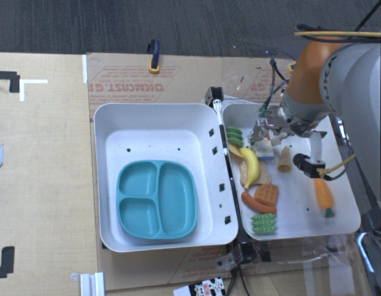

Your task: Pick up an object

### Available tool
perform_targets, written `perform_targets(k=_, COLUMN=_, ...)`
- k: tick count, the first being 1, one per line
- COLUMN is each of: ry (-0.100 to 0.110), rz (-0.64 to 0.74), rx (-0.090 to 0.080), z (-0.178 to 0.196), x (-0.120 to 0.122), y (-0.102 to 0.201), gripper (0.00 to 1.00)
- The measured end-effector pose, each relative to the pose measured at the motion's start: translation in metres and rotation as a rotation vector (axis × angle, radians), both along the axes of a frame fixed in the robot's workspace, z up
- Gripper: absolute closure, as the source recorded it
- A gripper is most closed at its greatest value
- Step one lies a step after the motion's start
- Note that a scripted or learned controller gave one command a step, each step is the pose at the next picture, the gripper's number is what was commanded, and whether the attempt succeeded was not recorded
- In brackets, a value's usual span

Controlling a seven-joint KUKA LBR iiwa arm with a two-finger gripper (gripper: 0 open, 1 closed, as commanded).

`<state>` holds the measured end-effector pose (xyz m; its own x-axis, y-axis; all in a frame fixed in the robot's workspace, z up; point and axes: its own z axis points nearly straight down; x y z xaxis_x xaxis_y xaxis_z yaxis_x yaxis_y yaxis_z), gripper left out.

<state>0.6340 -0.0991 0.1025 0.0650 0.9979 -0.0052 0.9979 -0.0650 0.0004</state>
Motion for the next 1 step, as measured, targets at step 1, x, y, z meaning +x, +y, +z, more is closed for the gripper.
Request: perform_targets(k=1, ry=0.002, rz=0.071, rx=0.004, z=0.0889, x=-0.0416, y=0.0451, gripper=1.00)
